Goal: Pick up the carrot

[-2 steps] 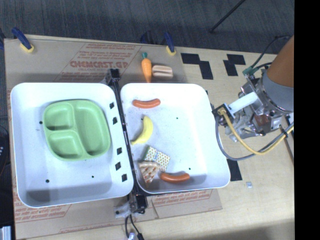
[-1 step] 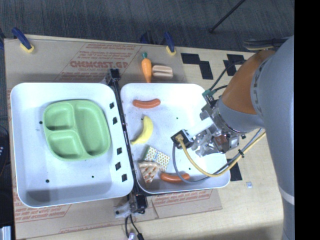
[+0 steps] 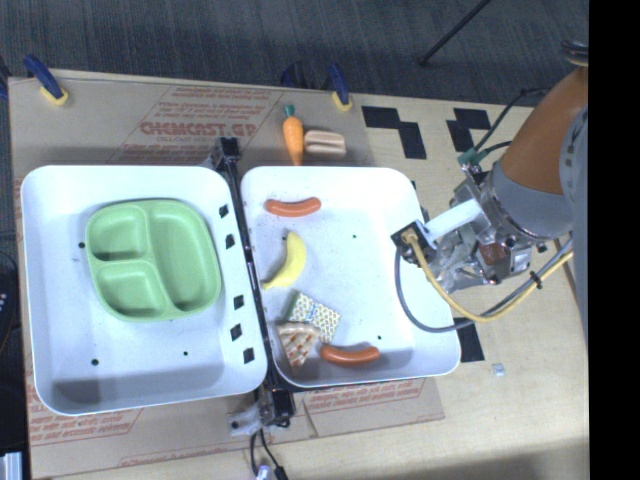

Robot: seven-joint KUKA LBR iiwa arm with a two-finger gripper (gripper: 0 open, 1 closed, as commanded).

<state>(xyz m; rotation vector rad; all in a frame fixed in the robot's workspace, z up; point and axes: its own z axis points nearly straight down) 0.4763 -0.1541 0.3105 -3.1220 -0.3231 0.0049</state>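
Observation:
The carrot [image 3: 291, 138], orange with a green top, lies on the bench just behind the right bin [image 3: 400, 190], outside both bins. My gripper [image 3: 473, 260] hangs at the right bin's right edge, wrapped in yellow and black cables, far to the right of the carrot and nearer the front. Nothing shows in its grasp.
A tan bread-like piece [image 3: 325, 144] lies right beside the carrot. The right bin holds two sausages [image 3: 293, 206] [image 3: 349, 354], a banana [image 3: 288, 262], a cracker pack [image 3: 316, 315] and a waffle piece [image 3: 294, 342]. The left bin [image 3: 50, 298] holds a green divided plate [image 3: 152, 258]. Blue clamps [image 3: 340, 88] sit at the back edge.

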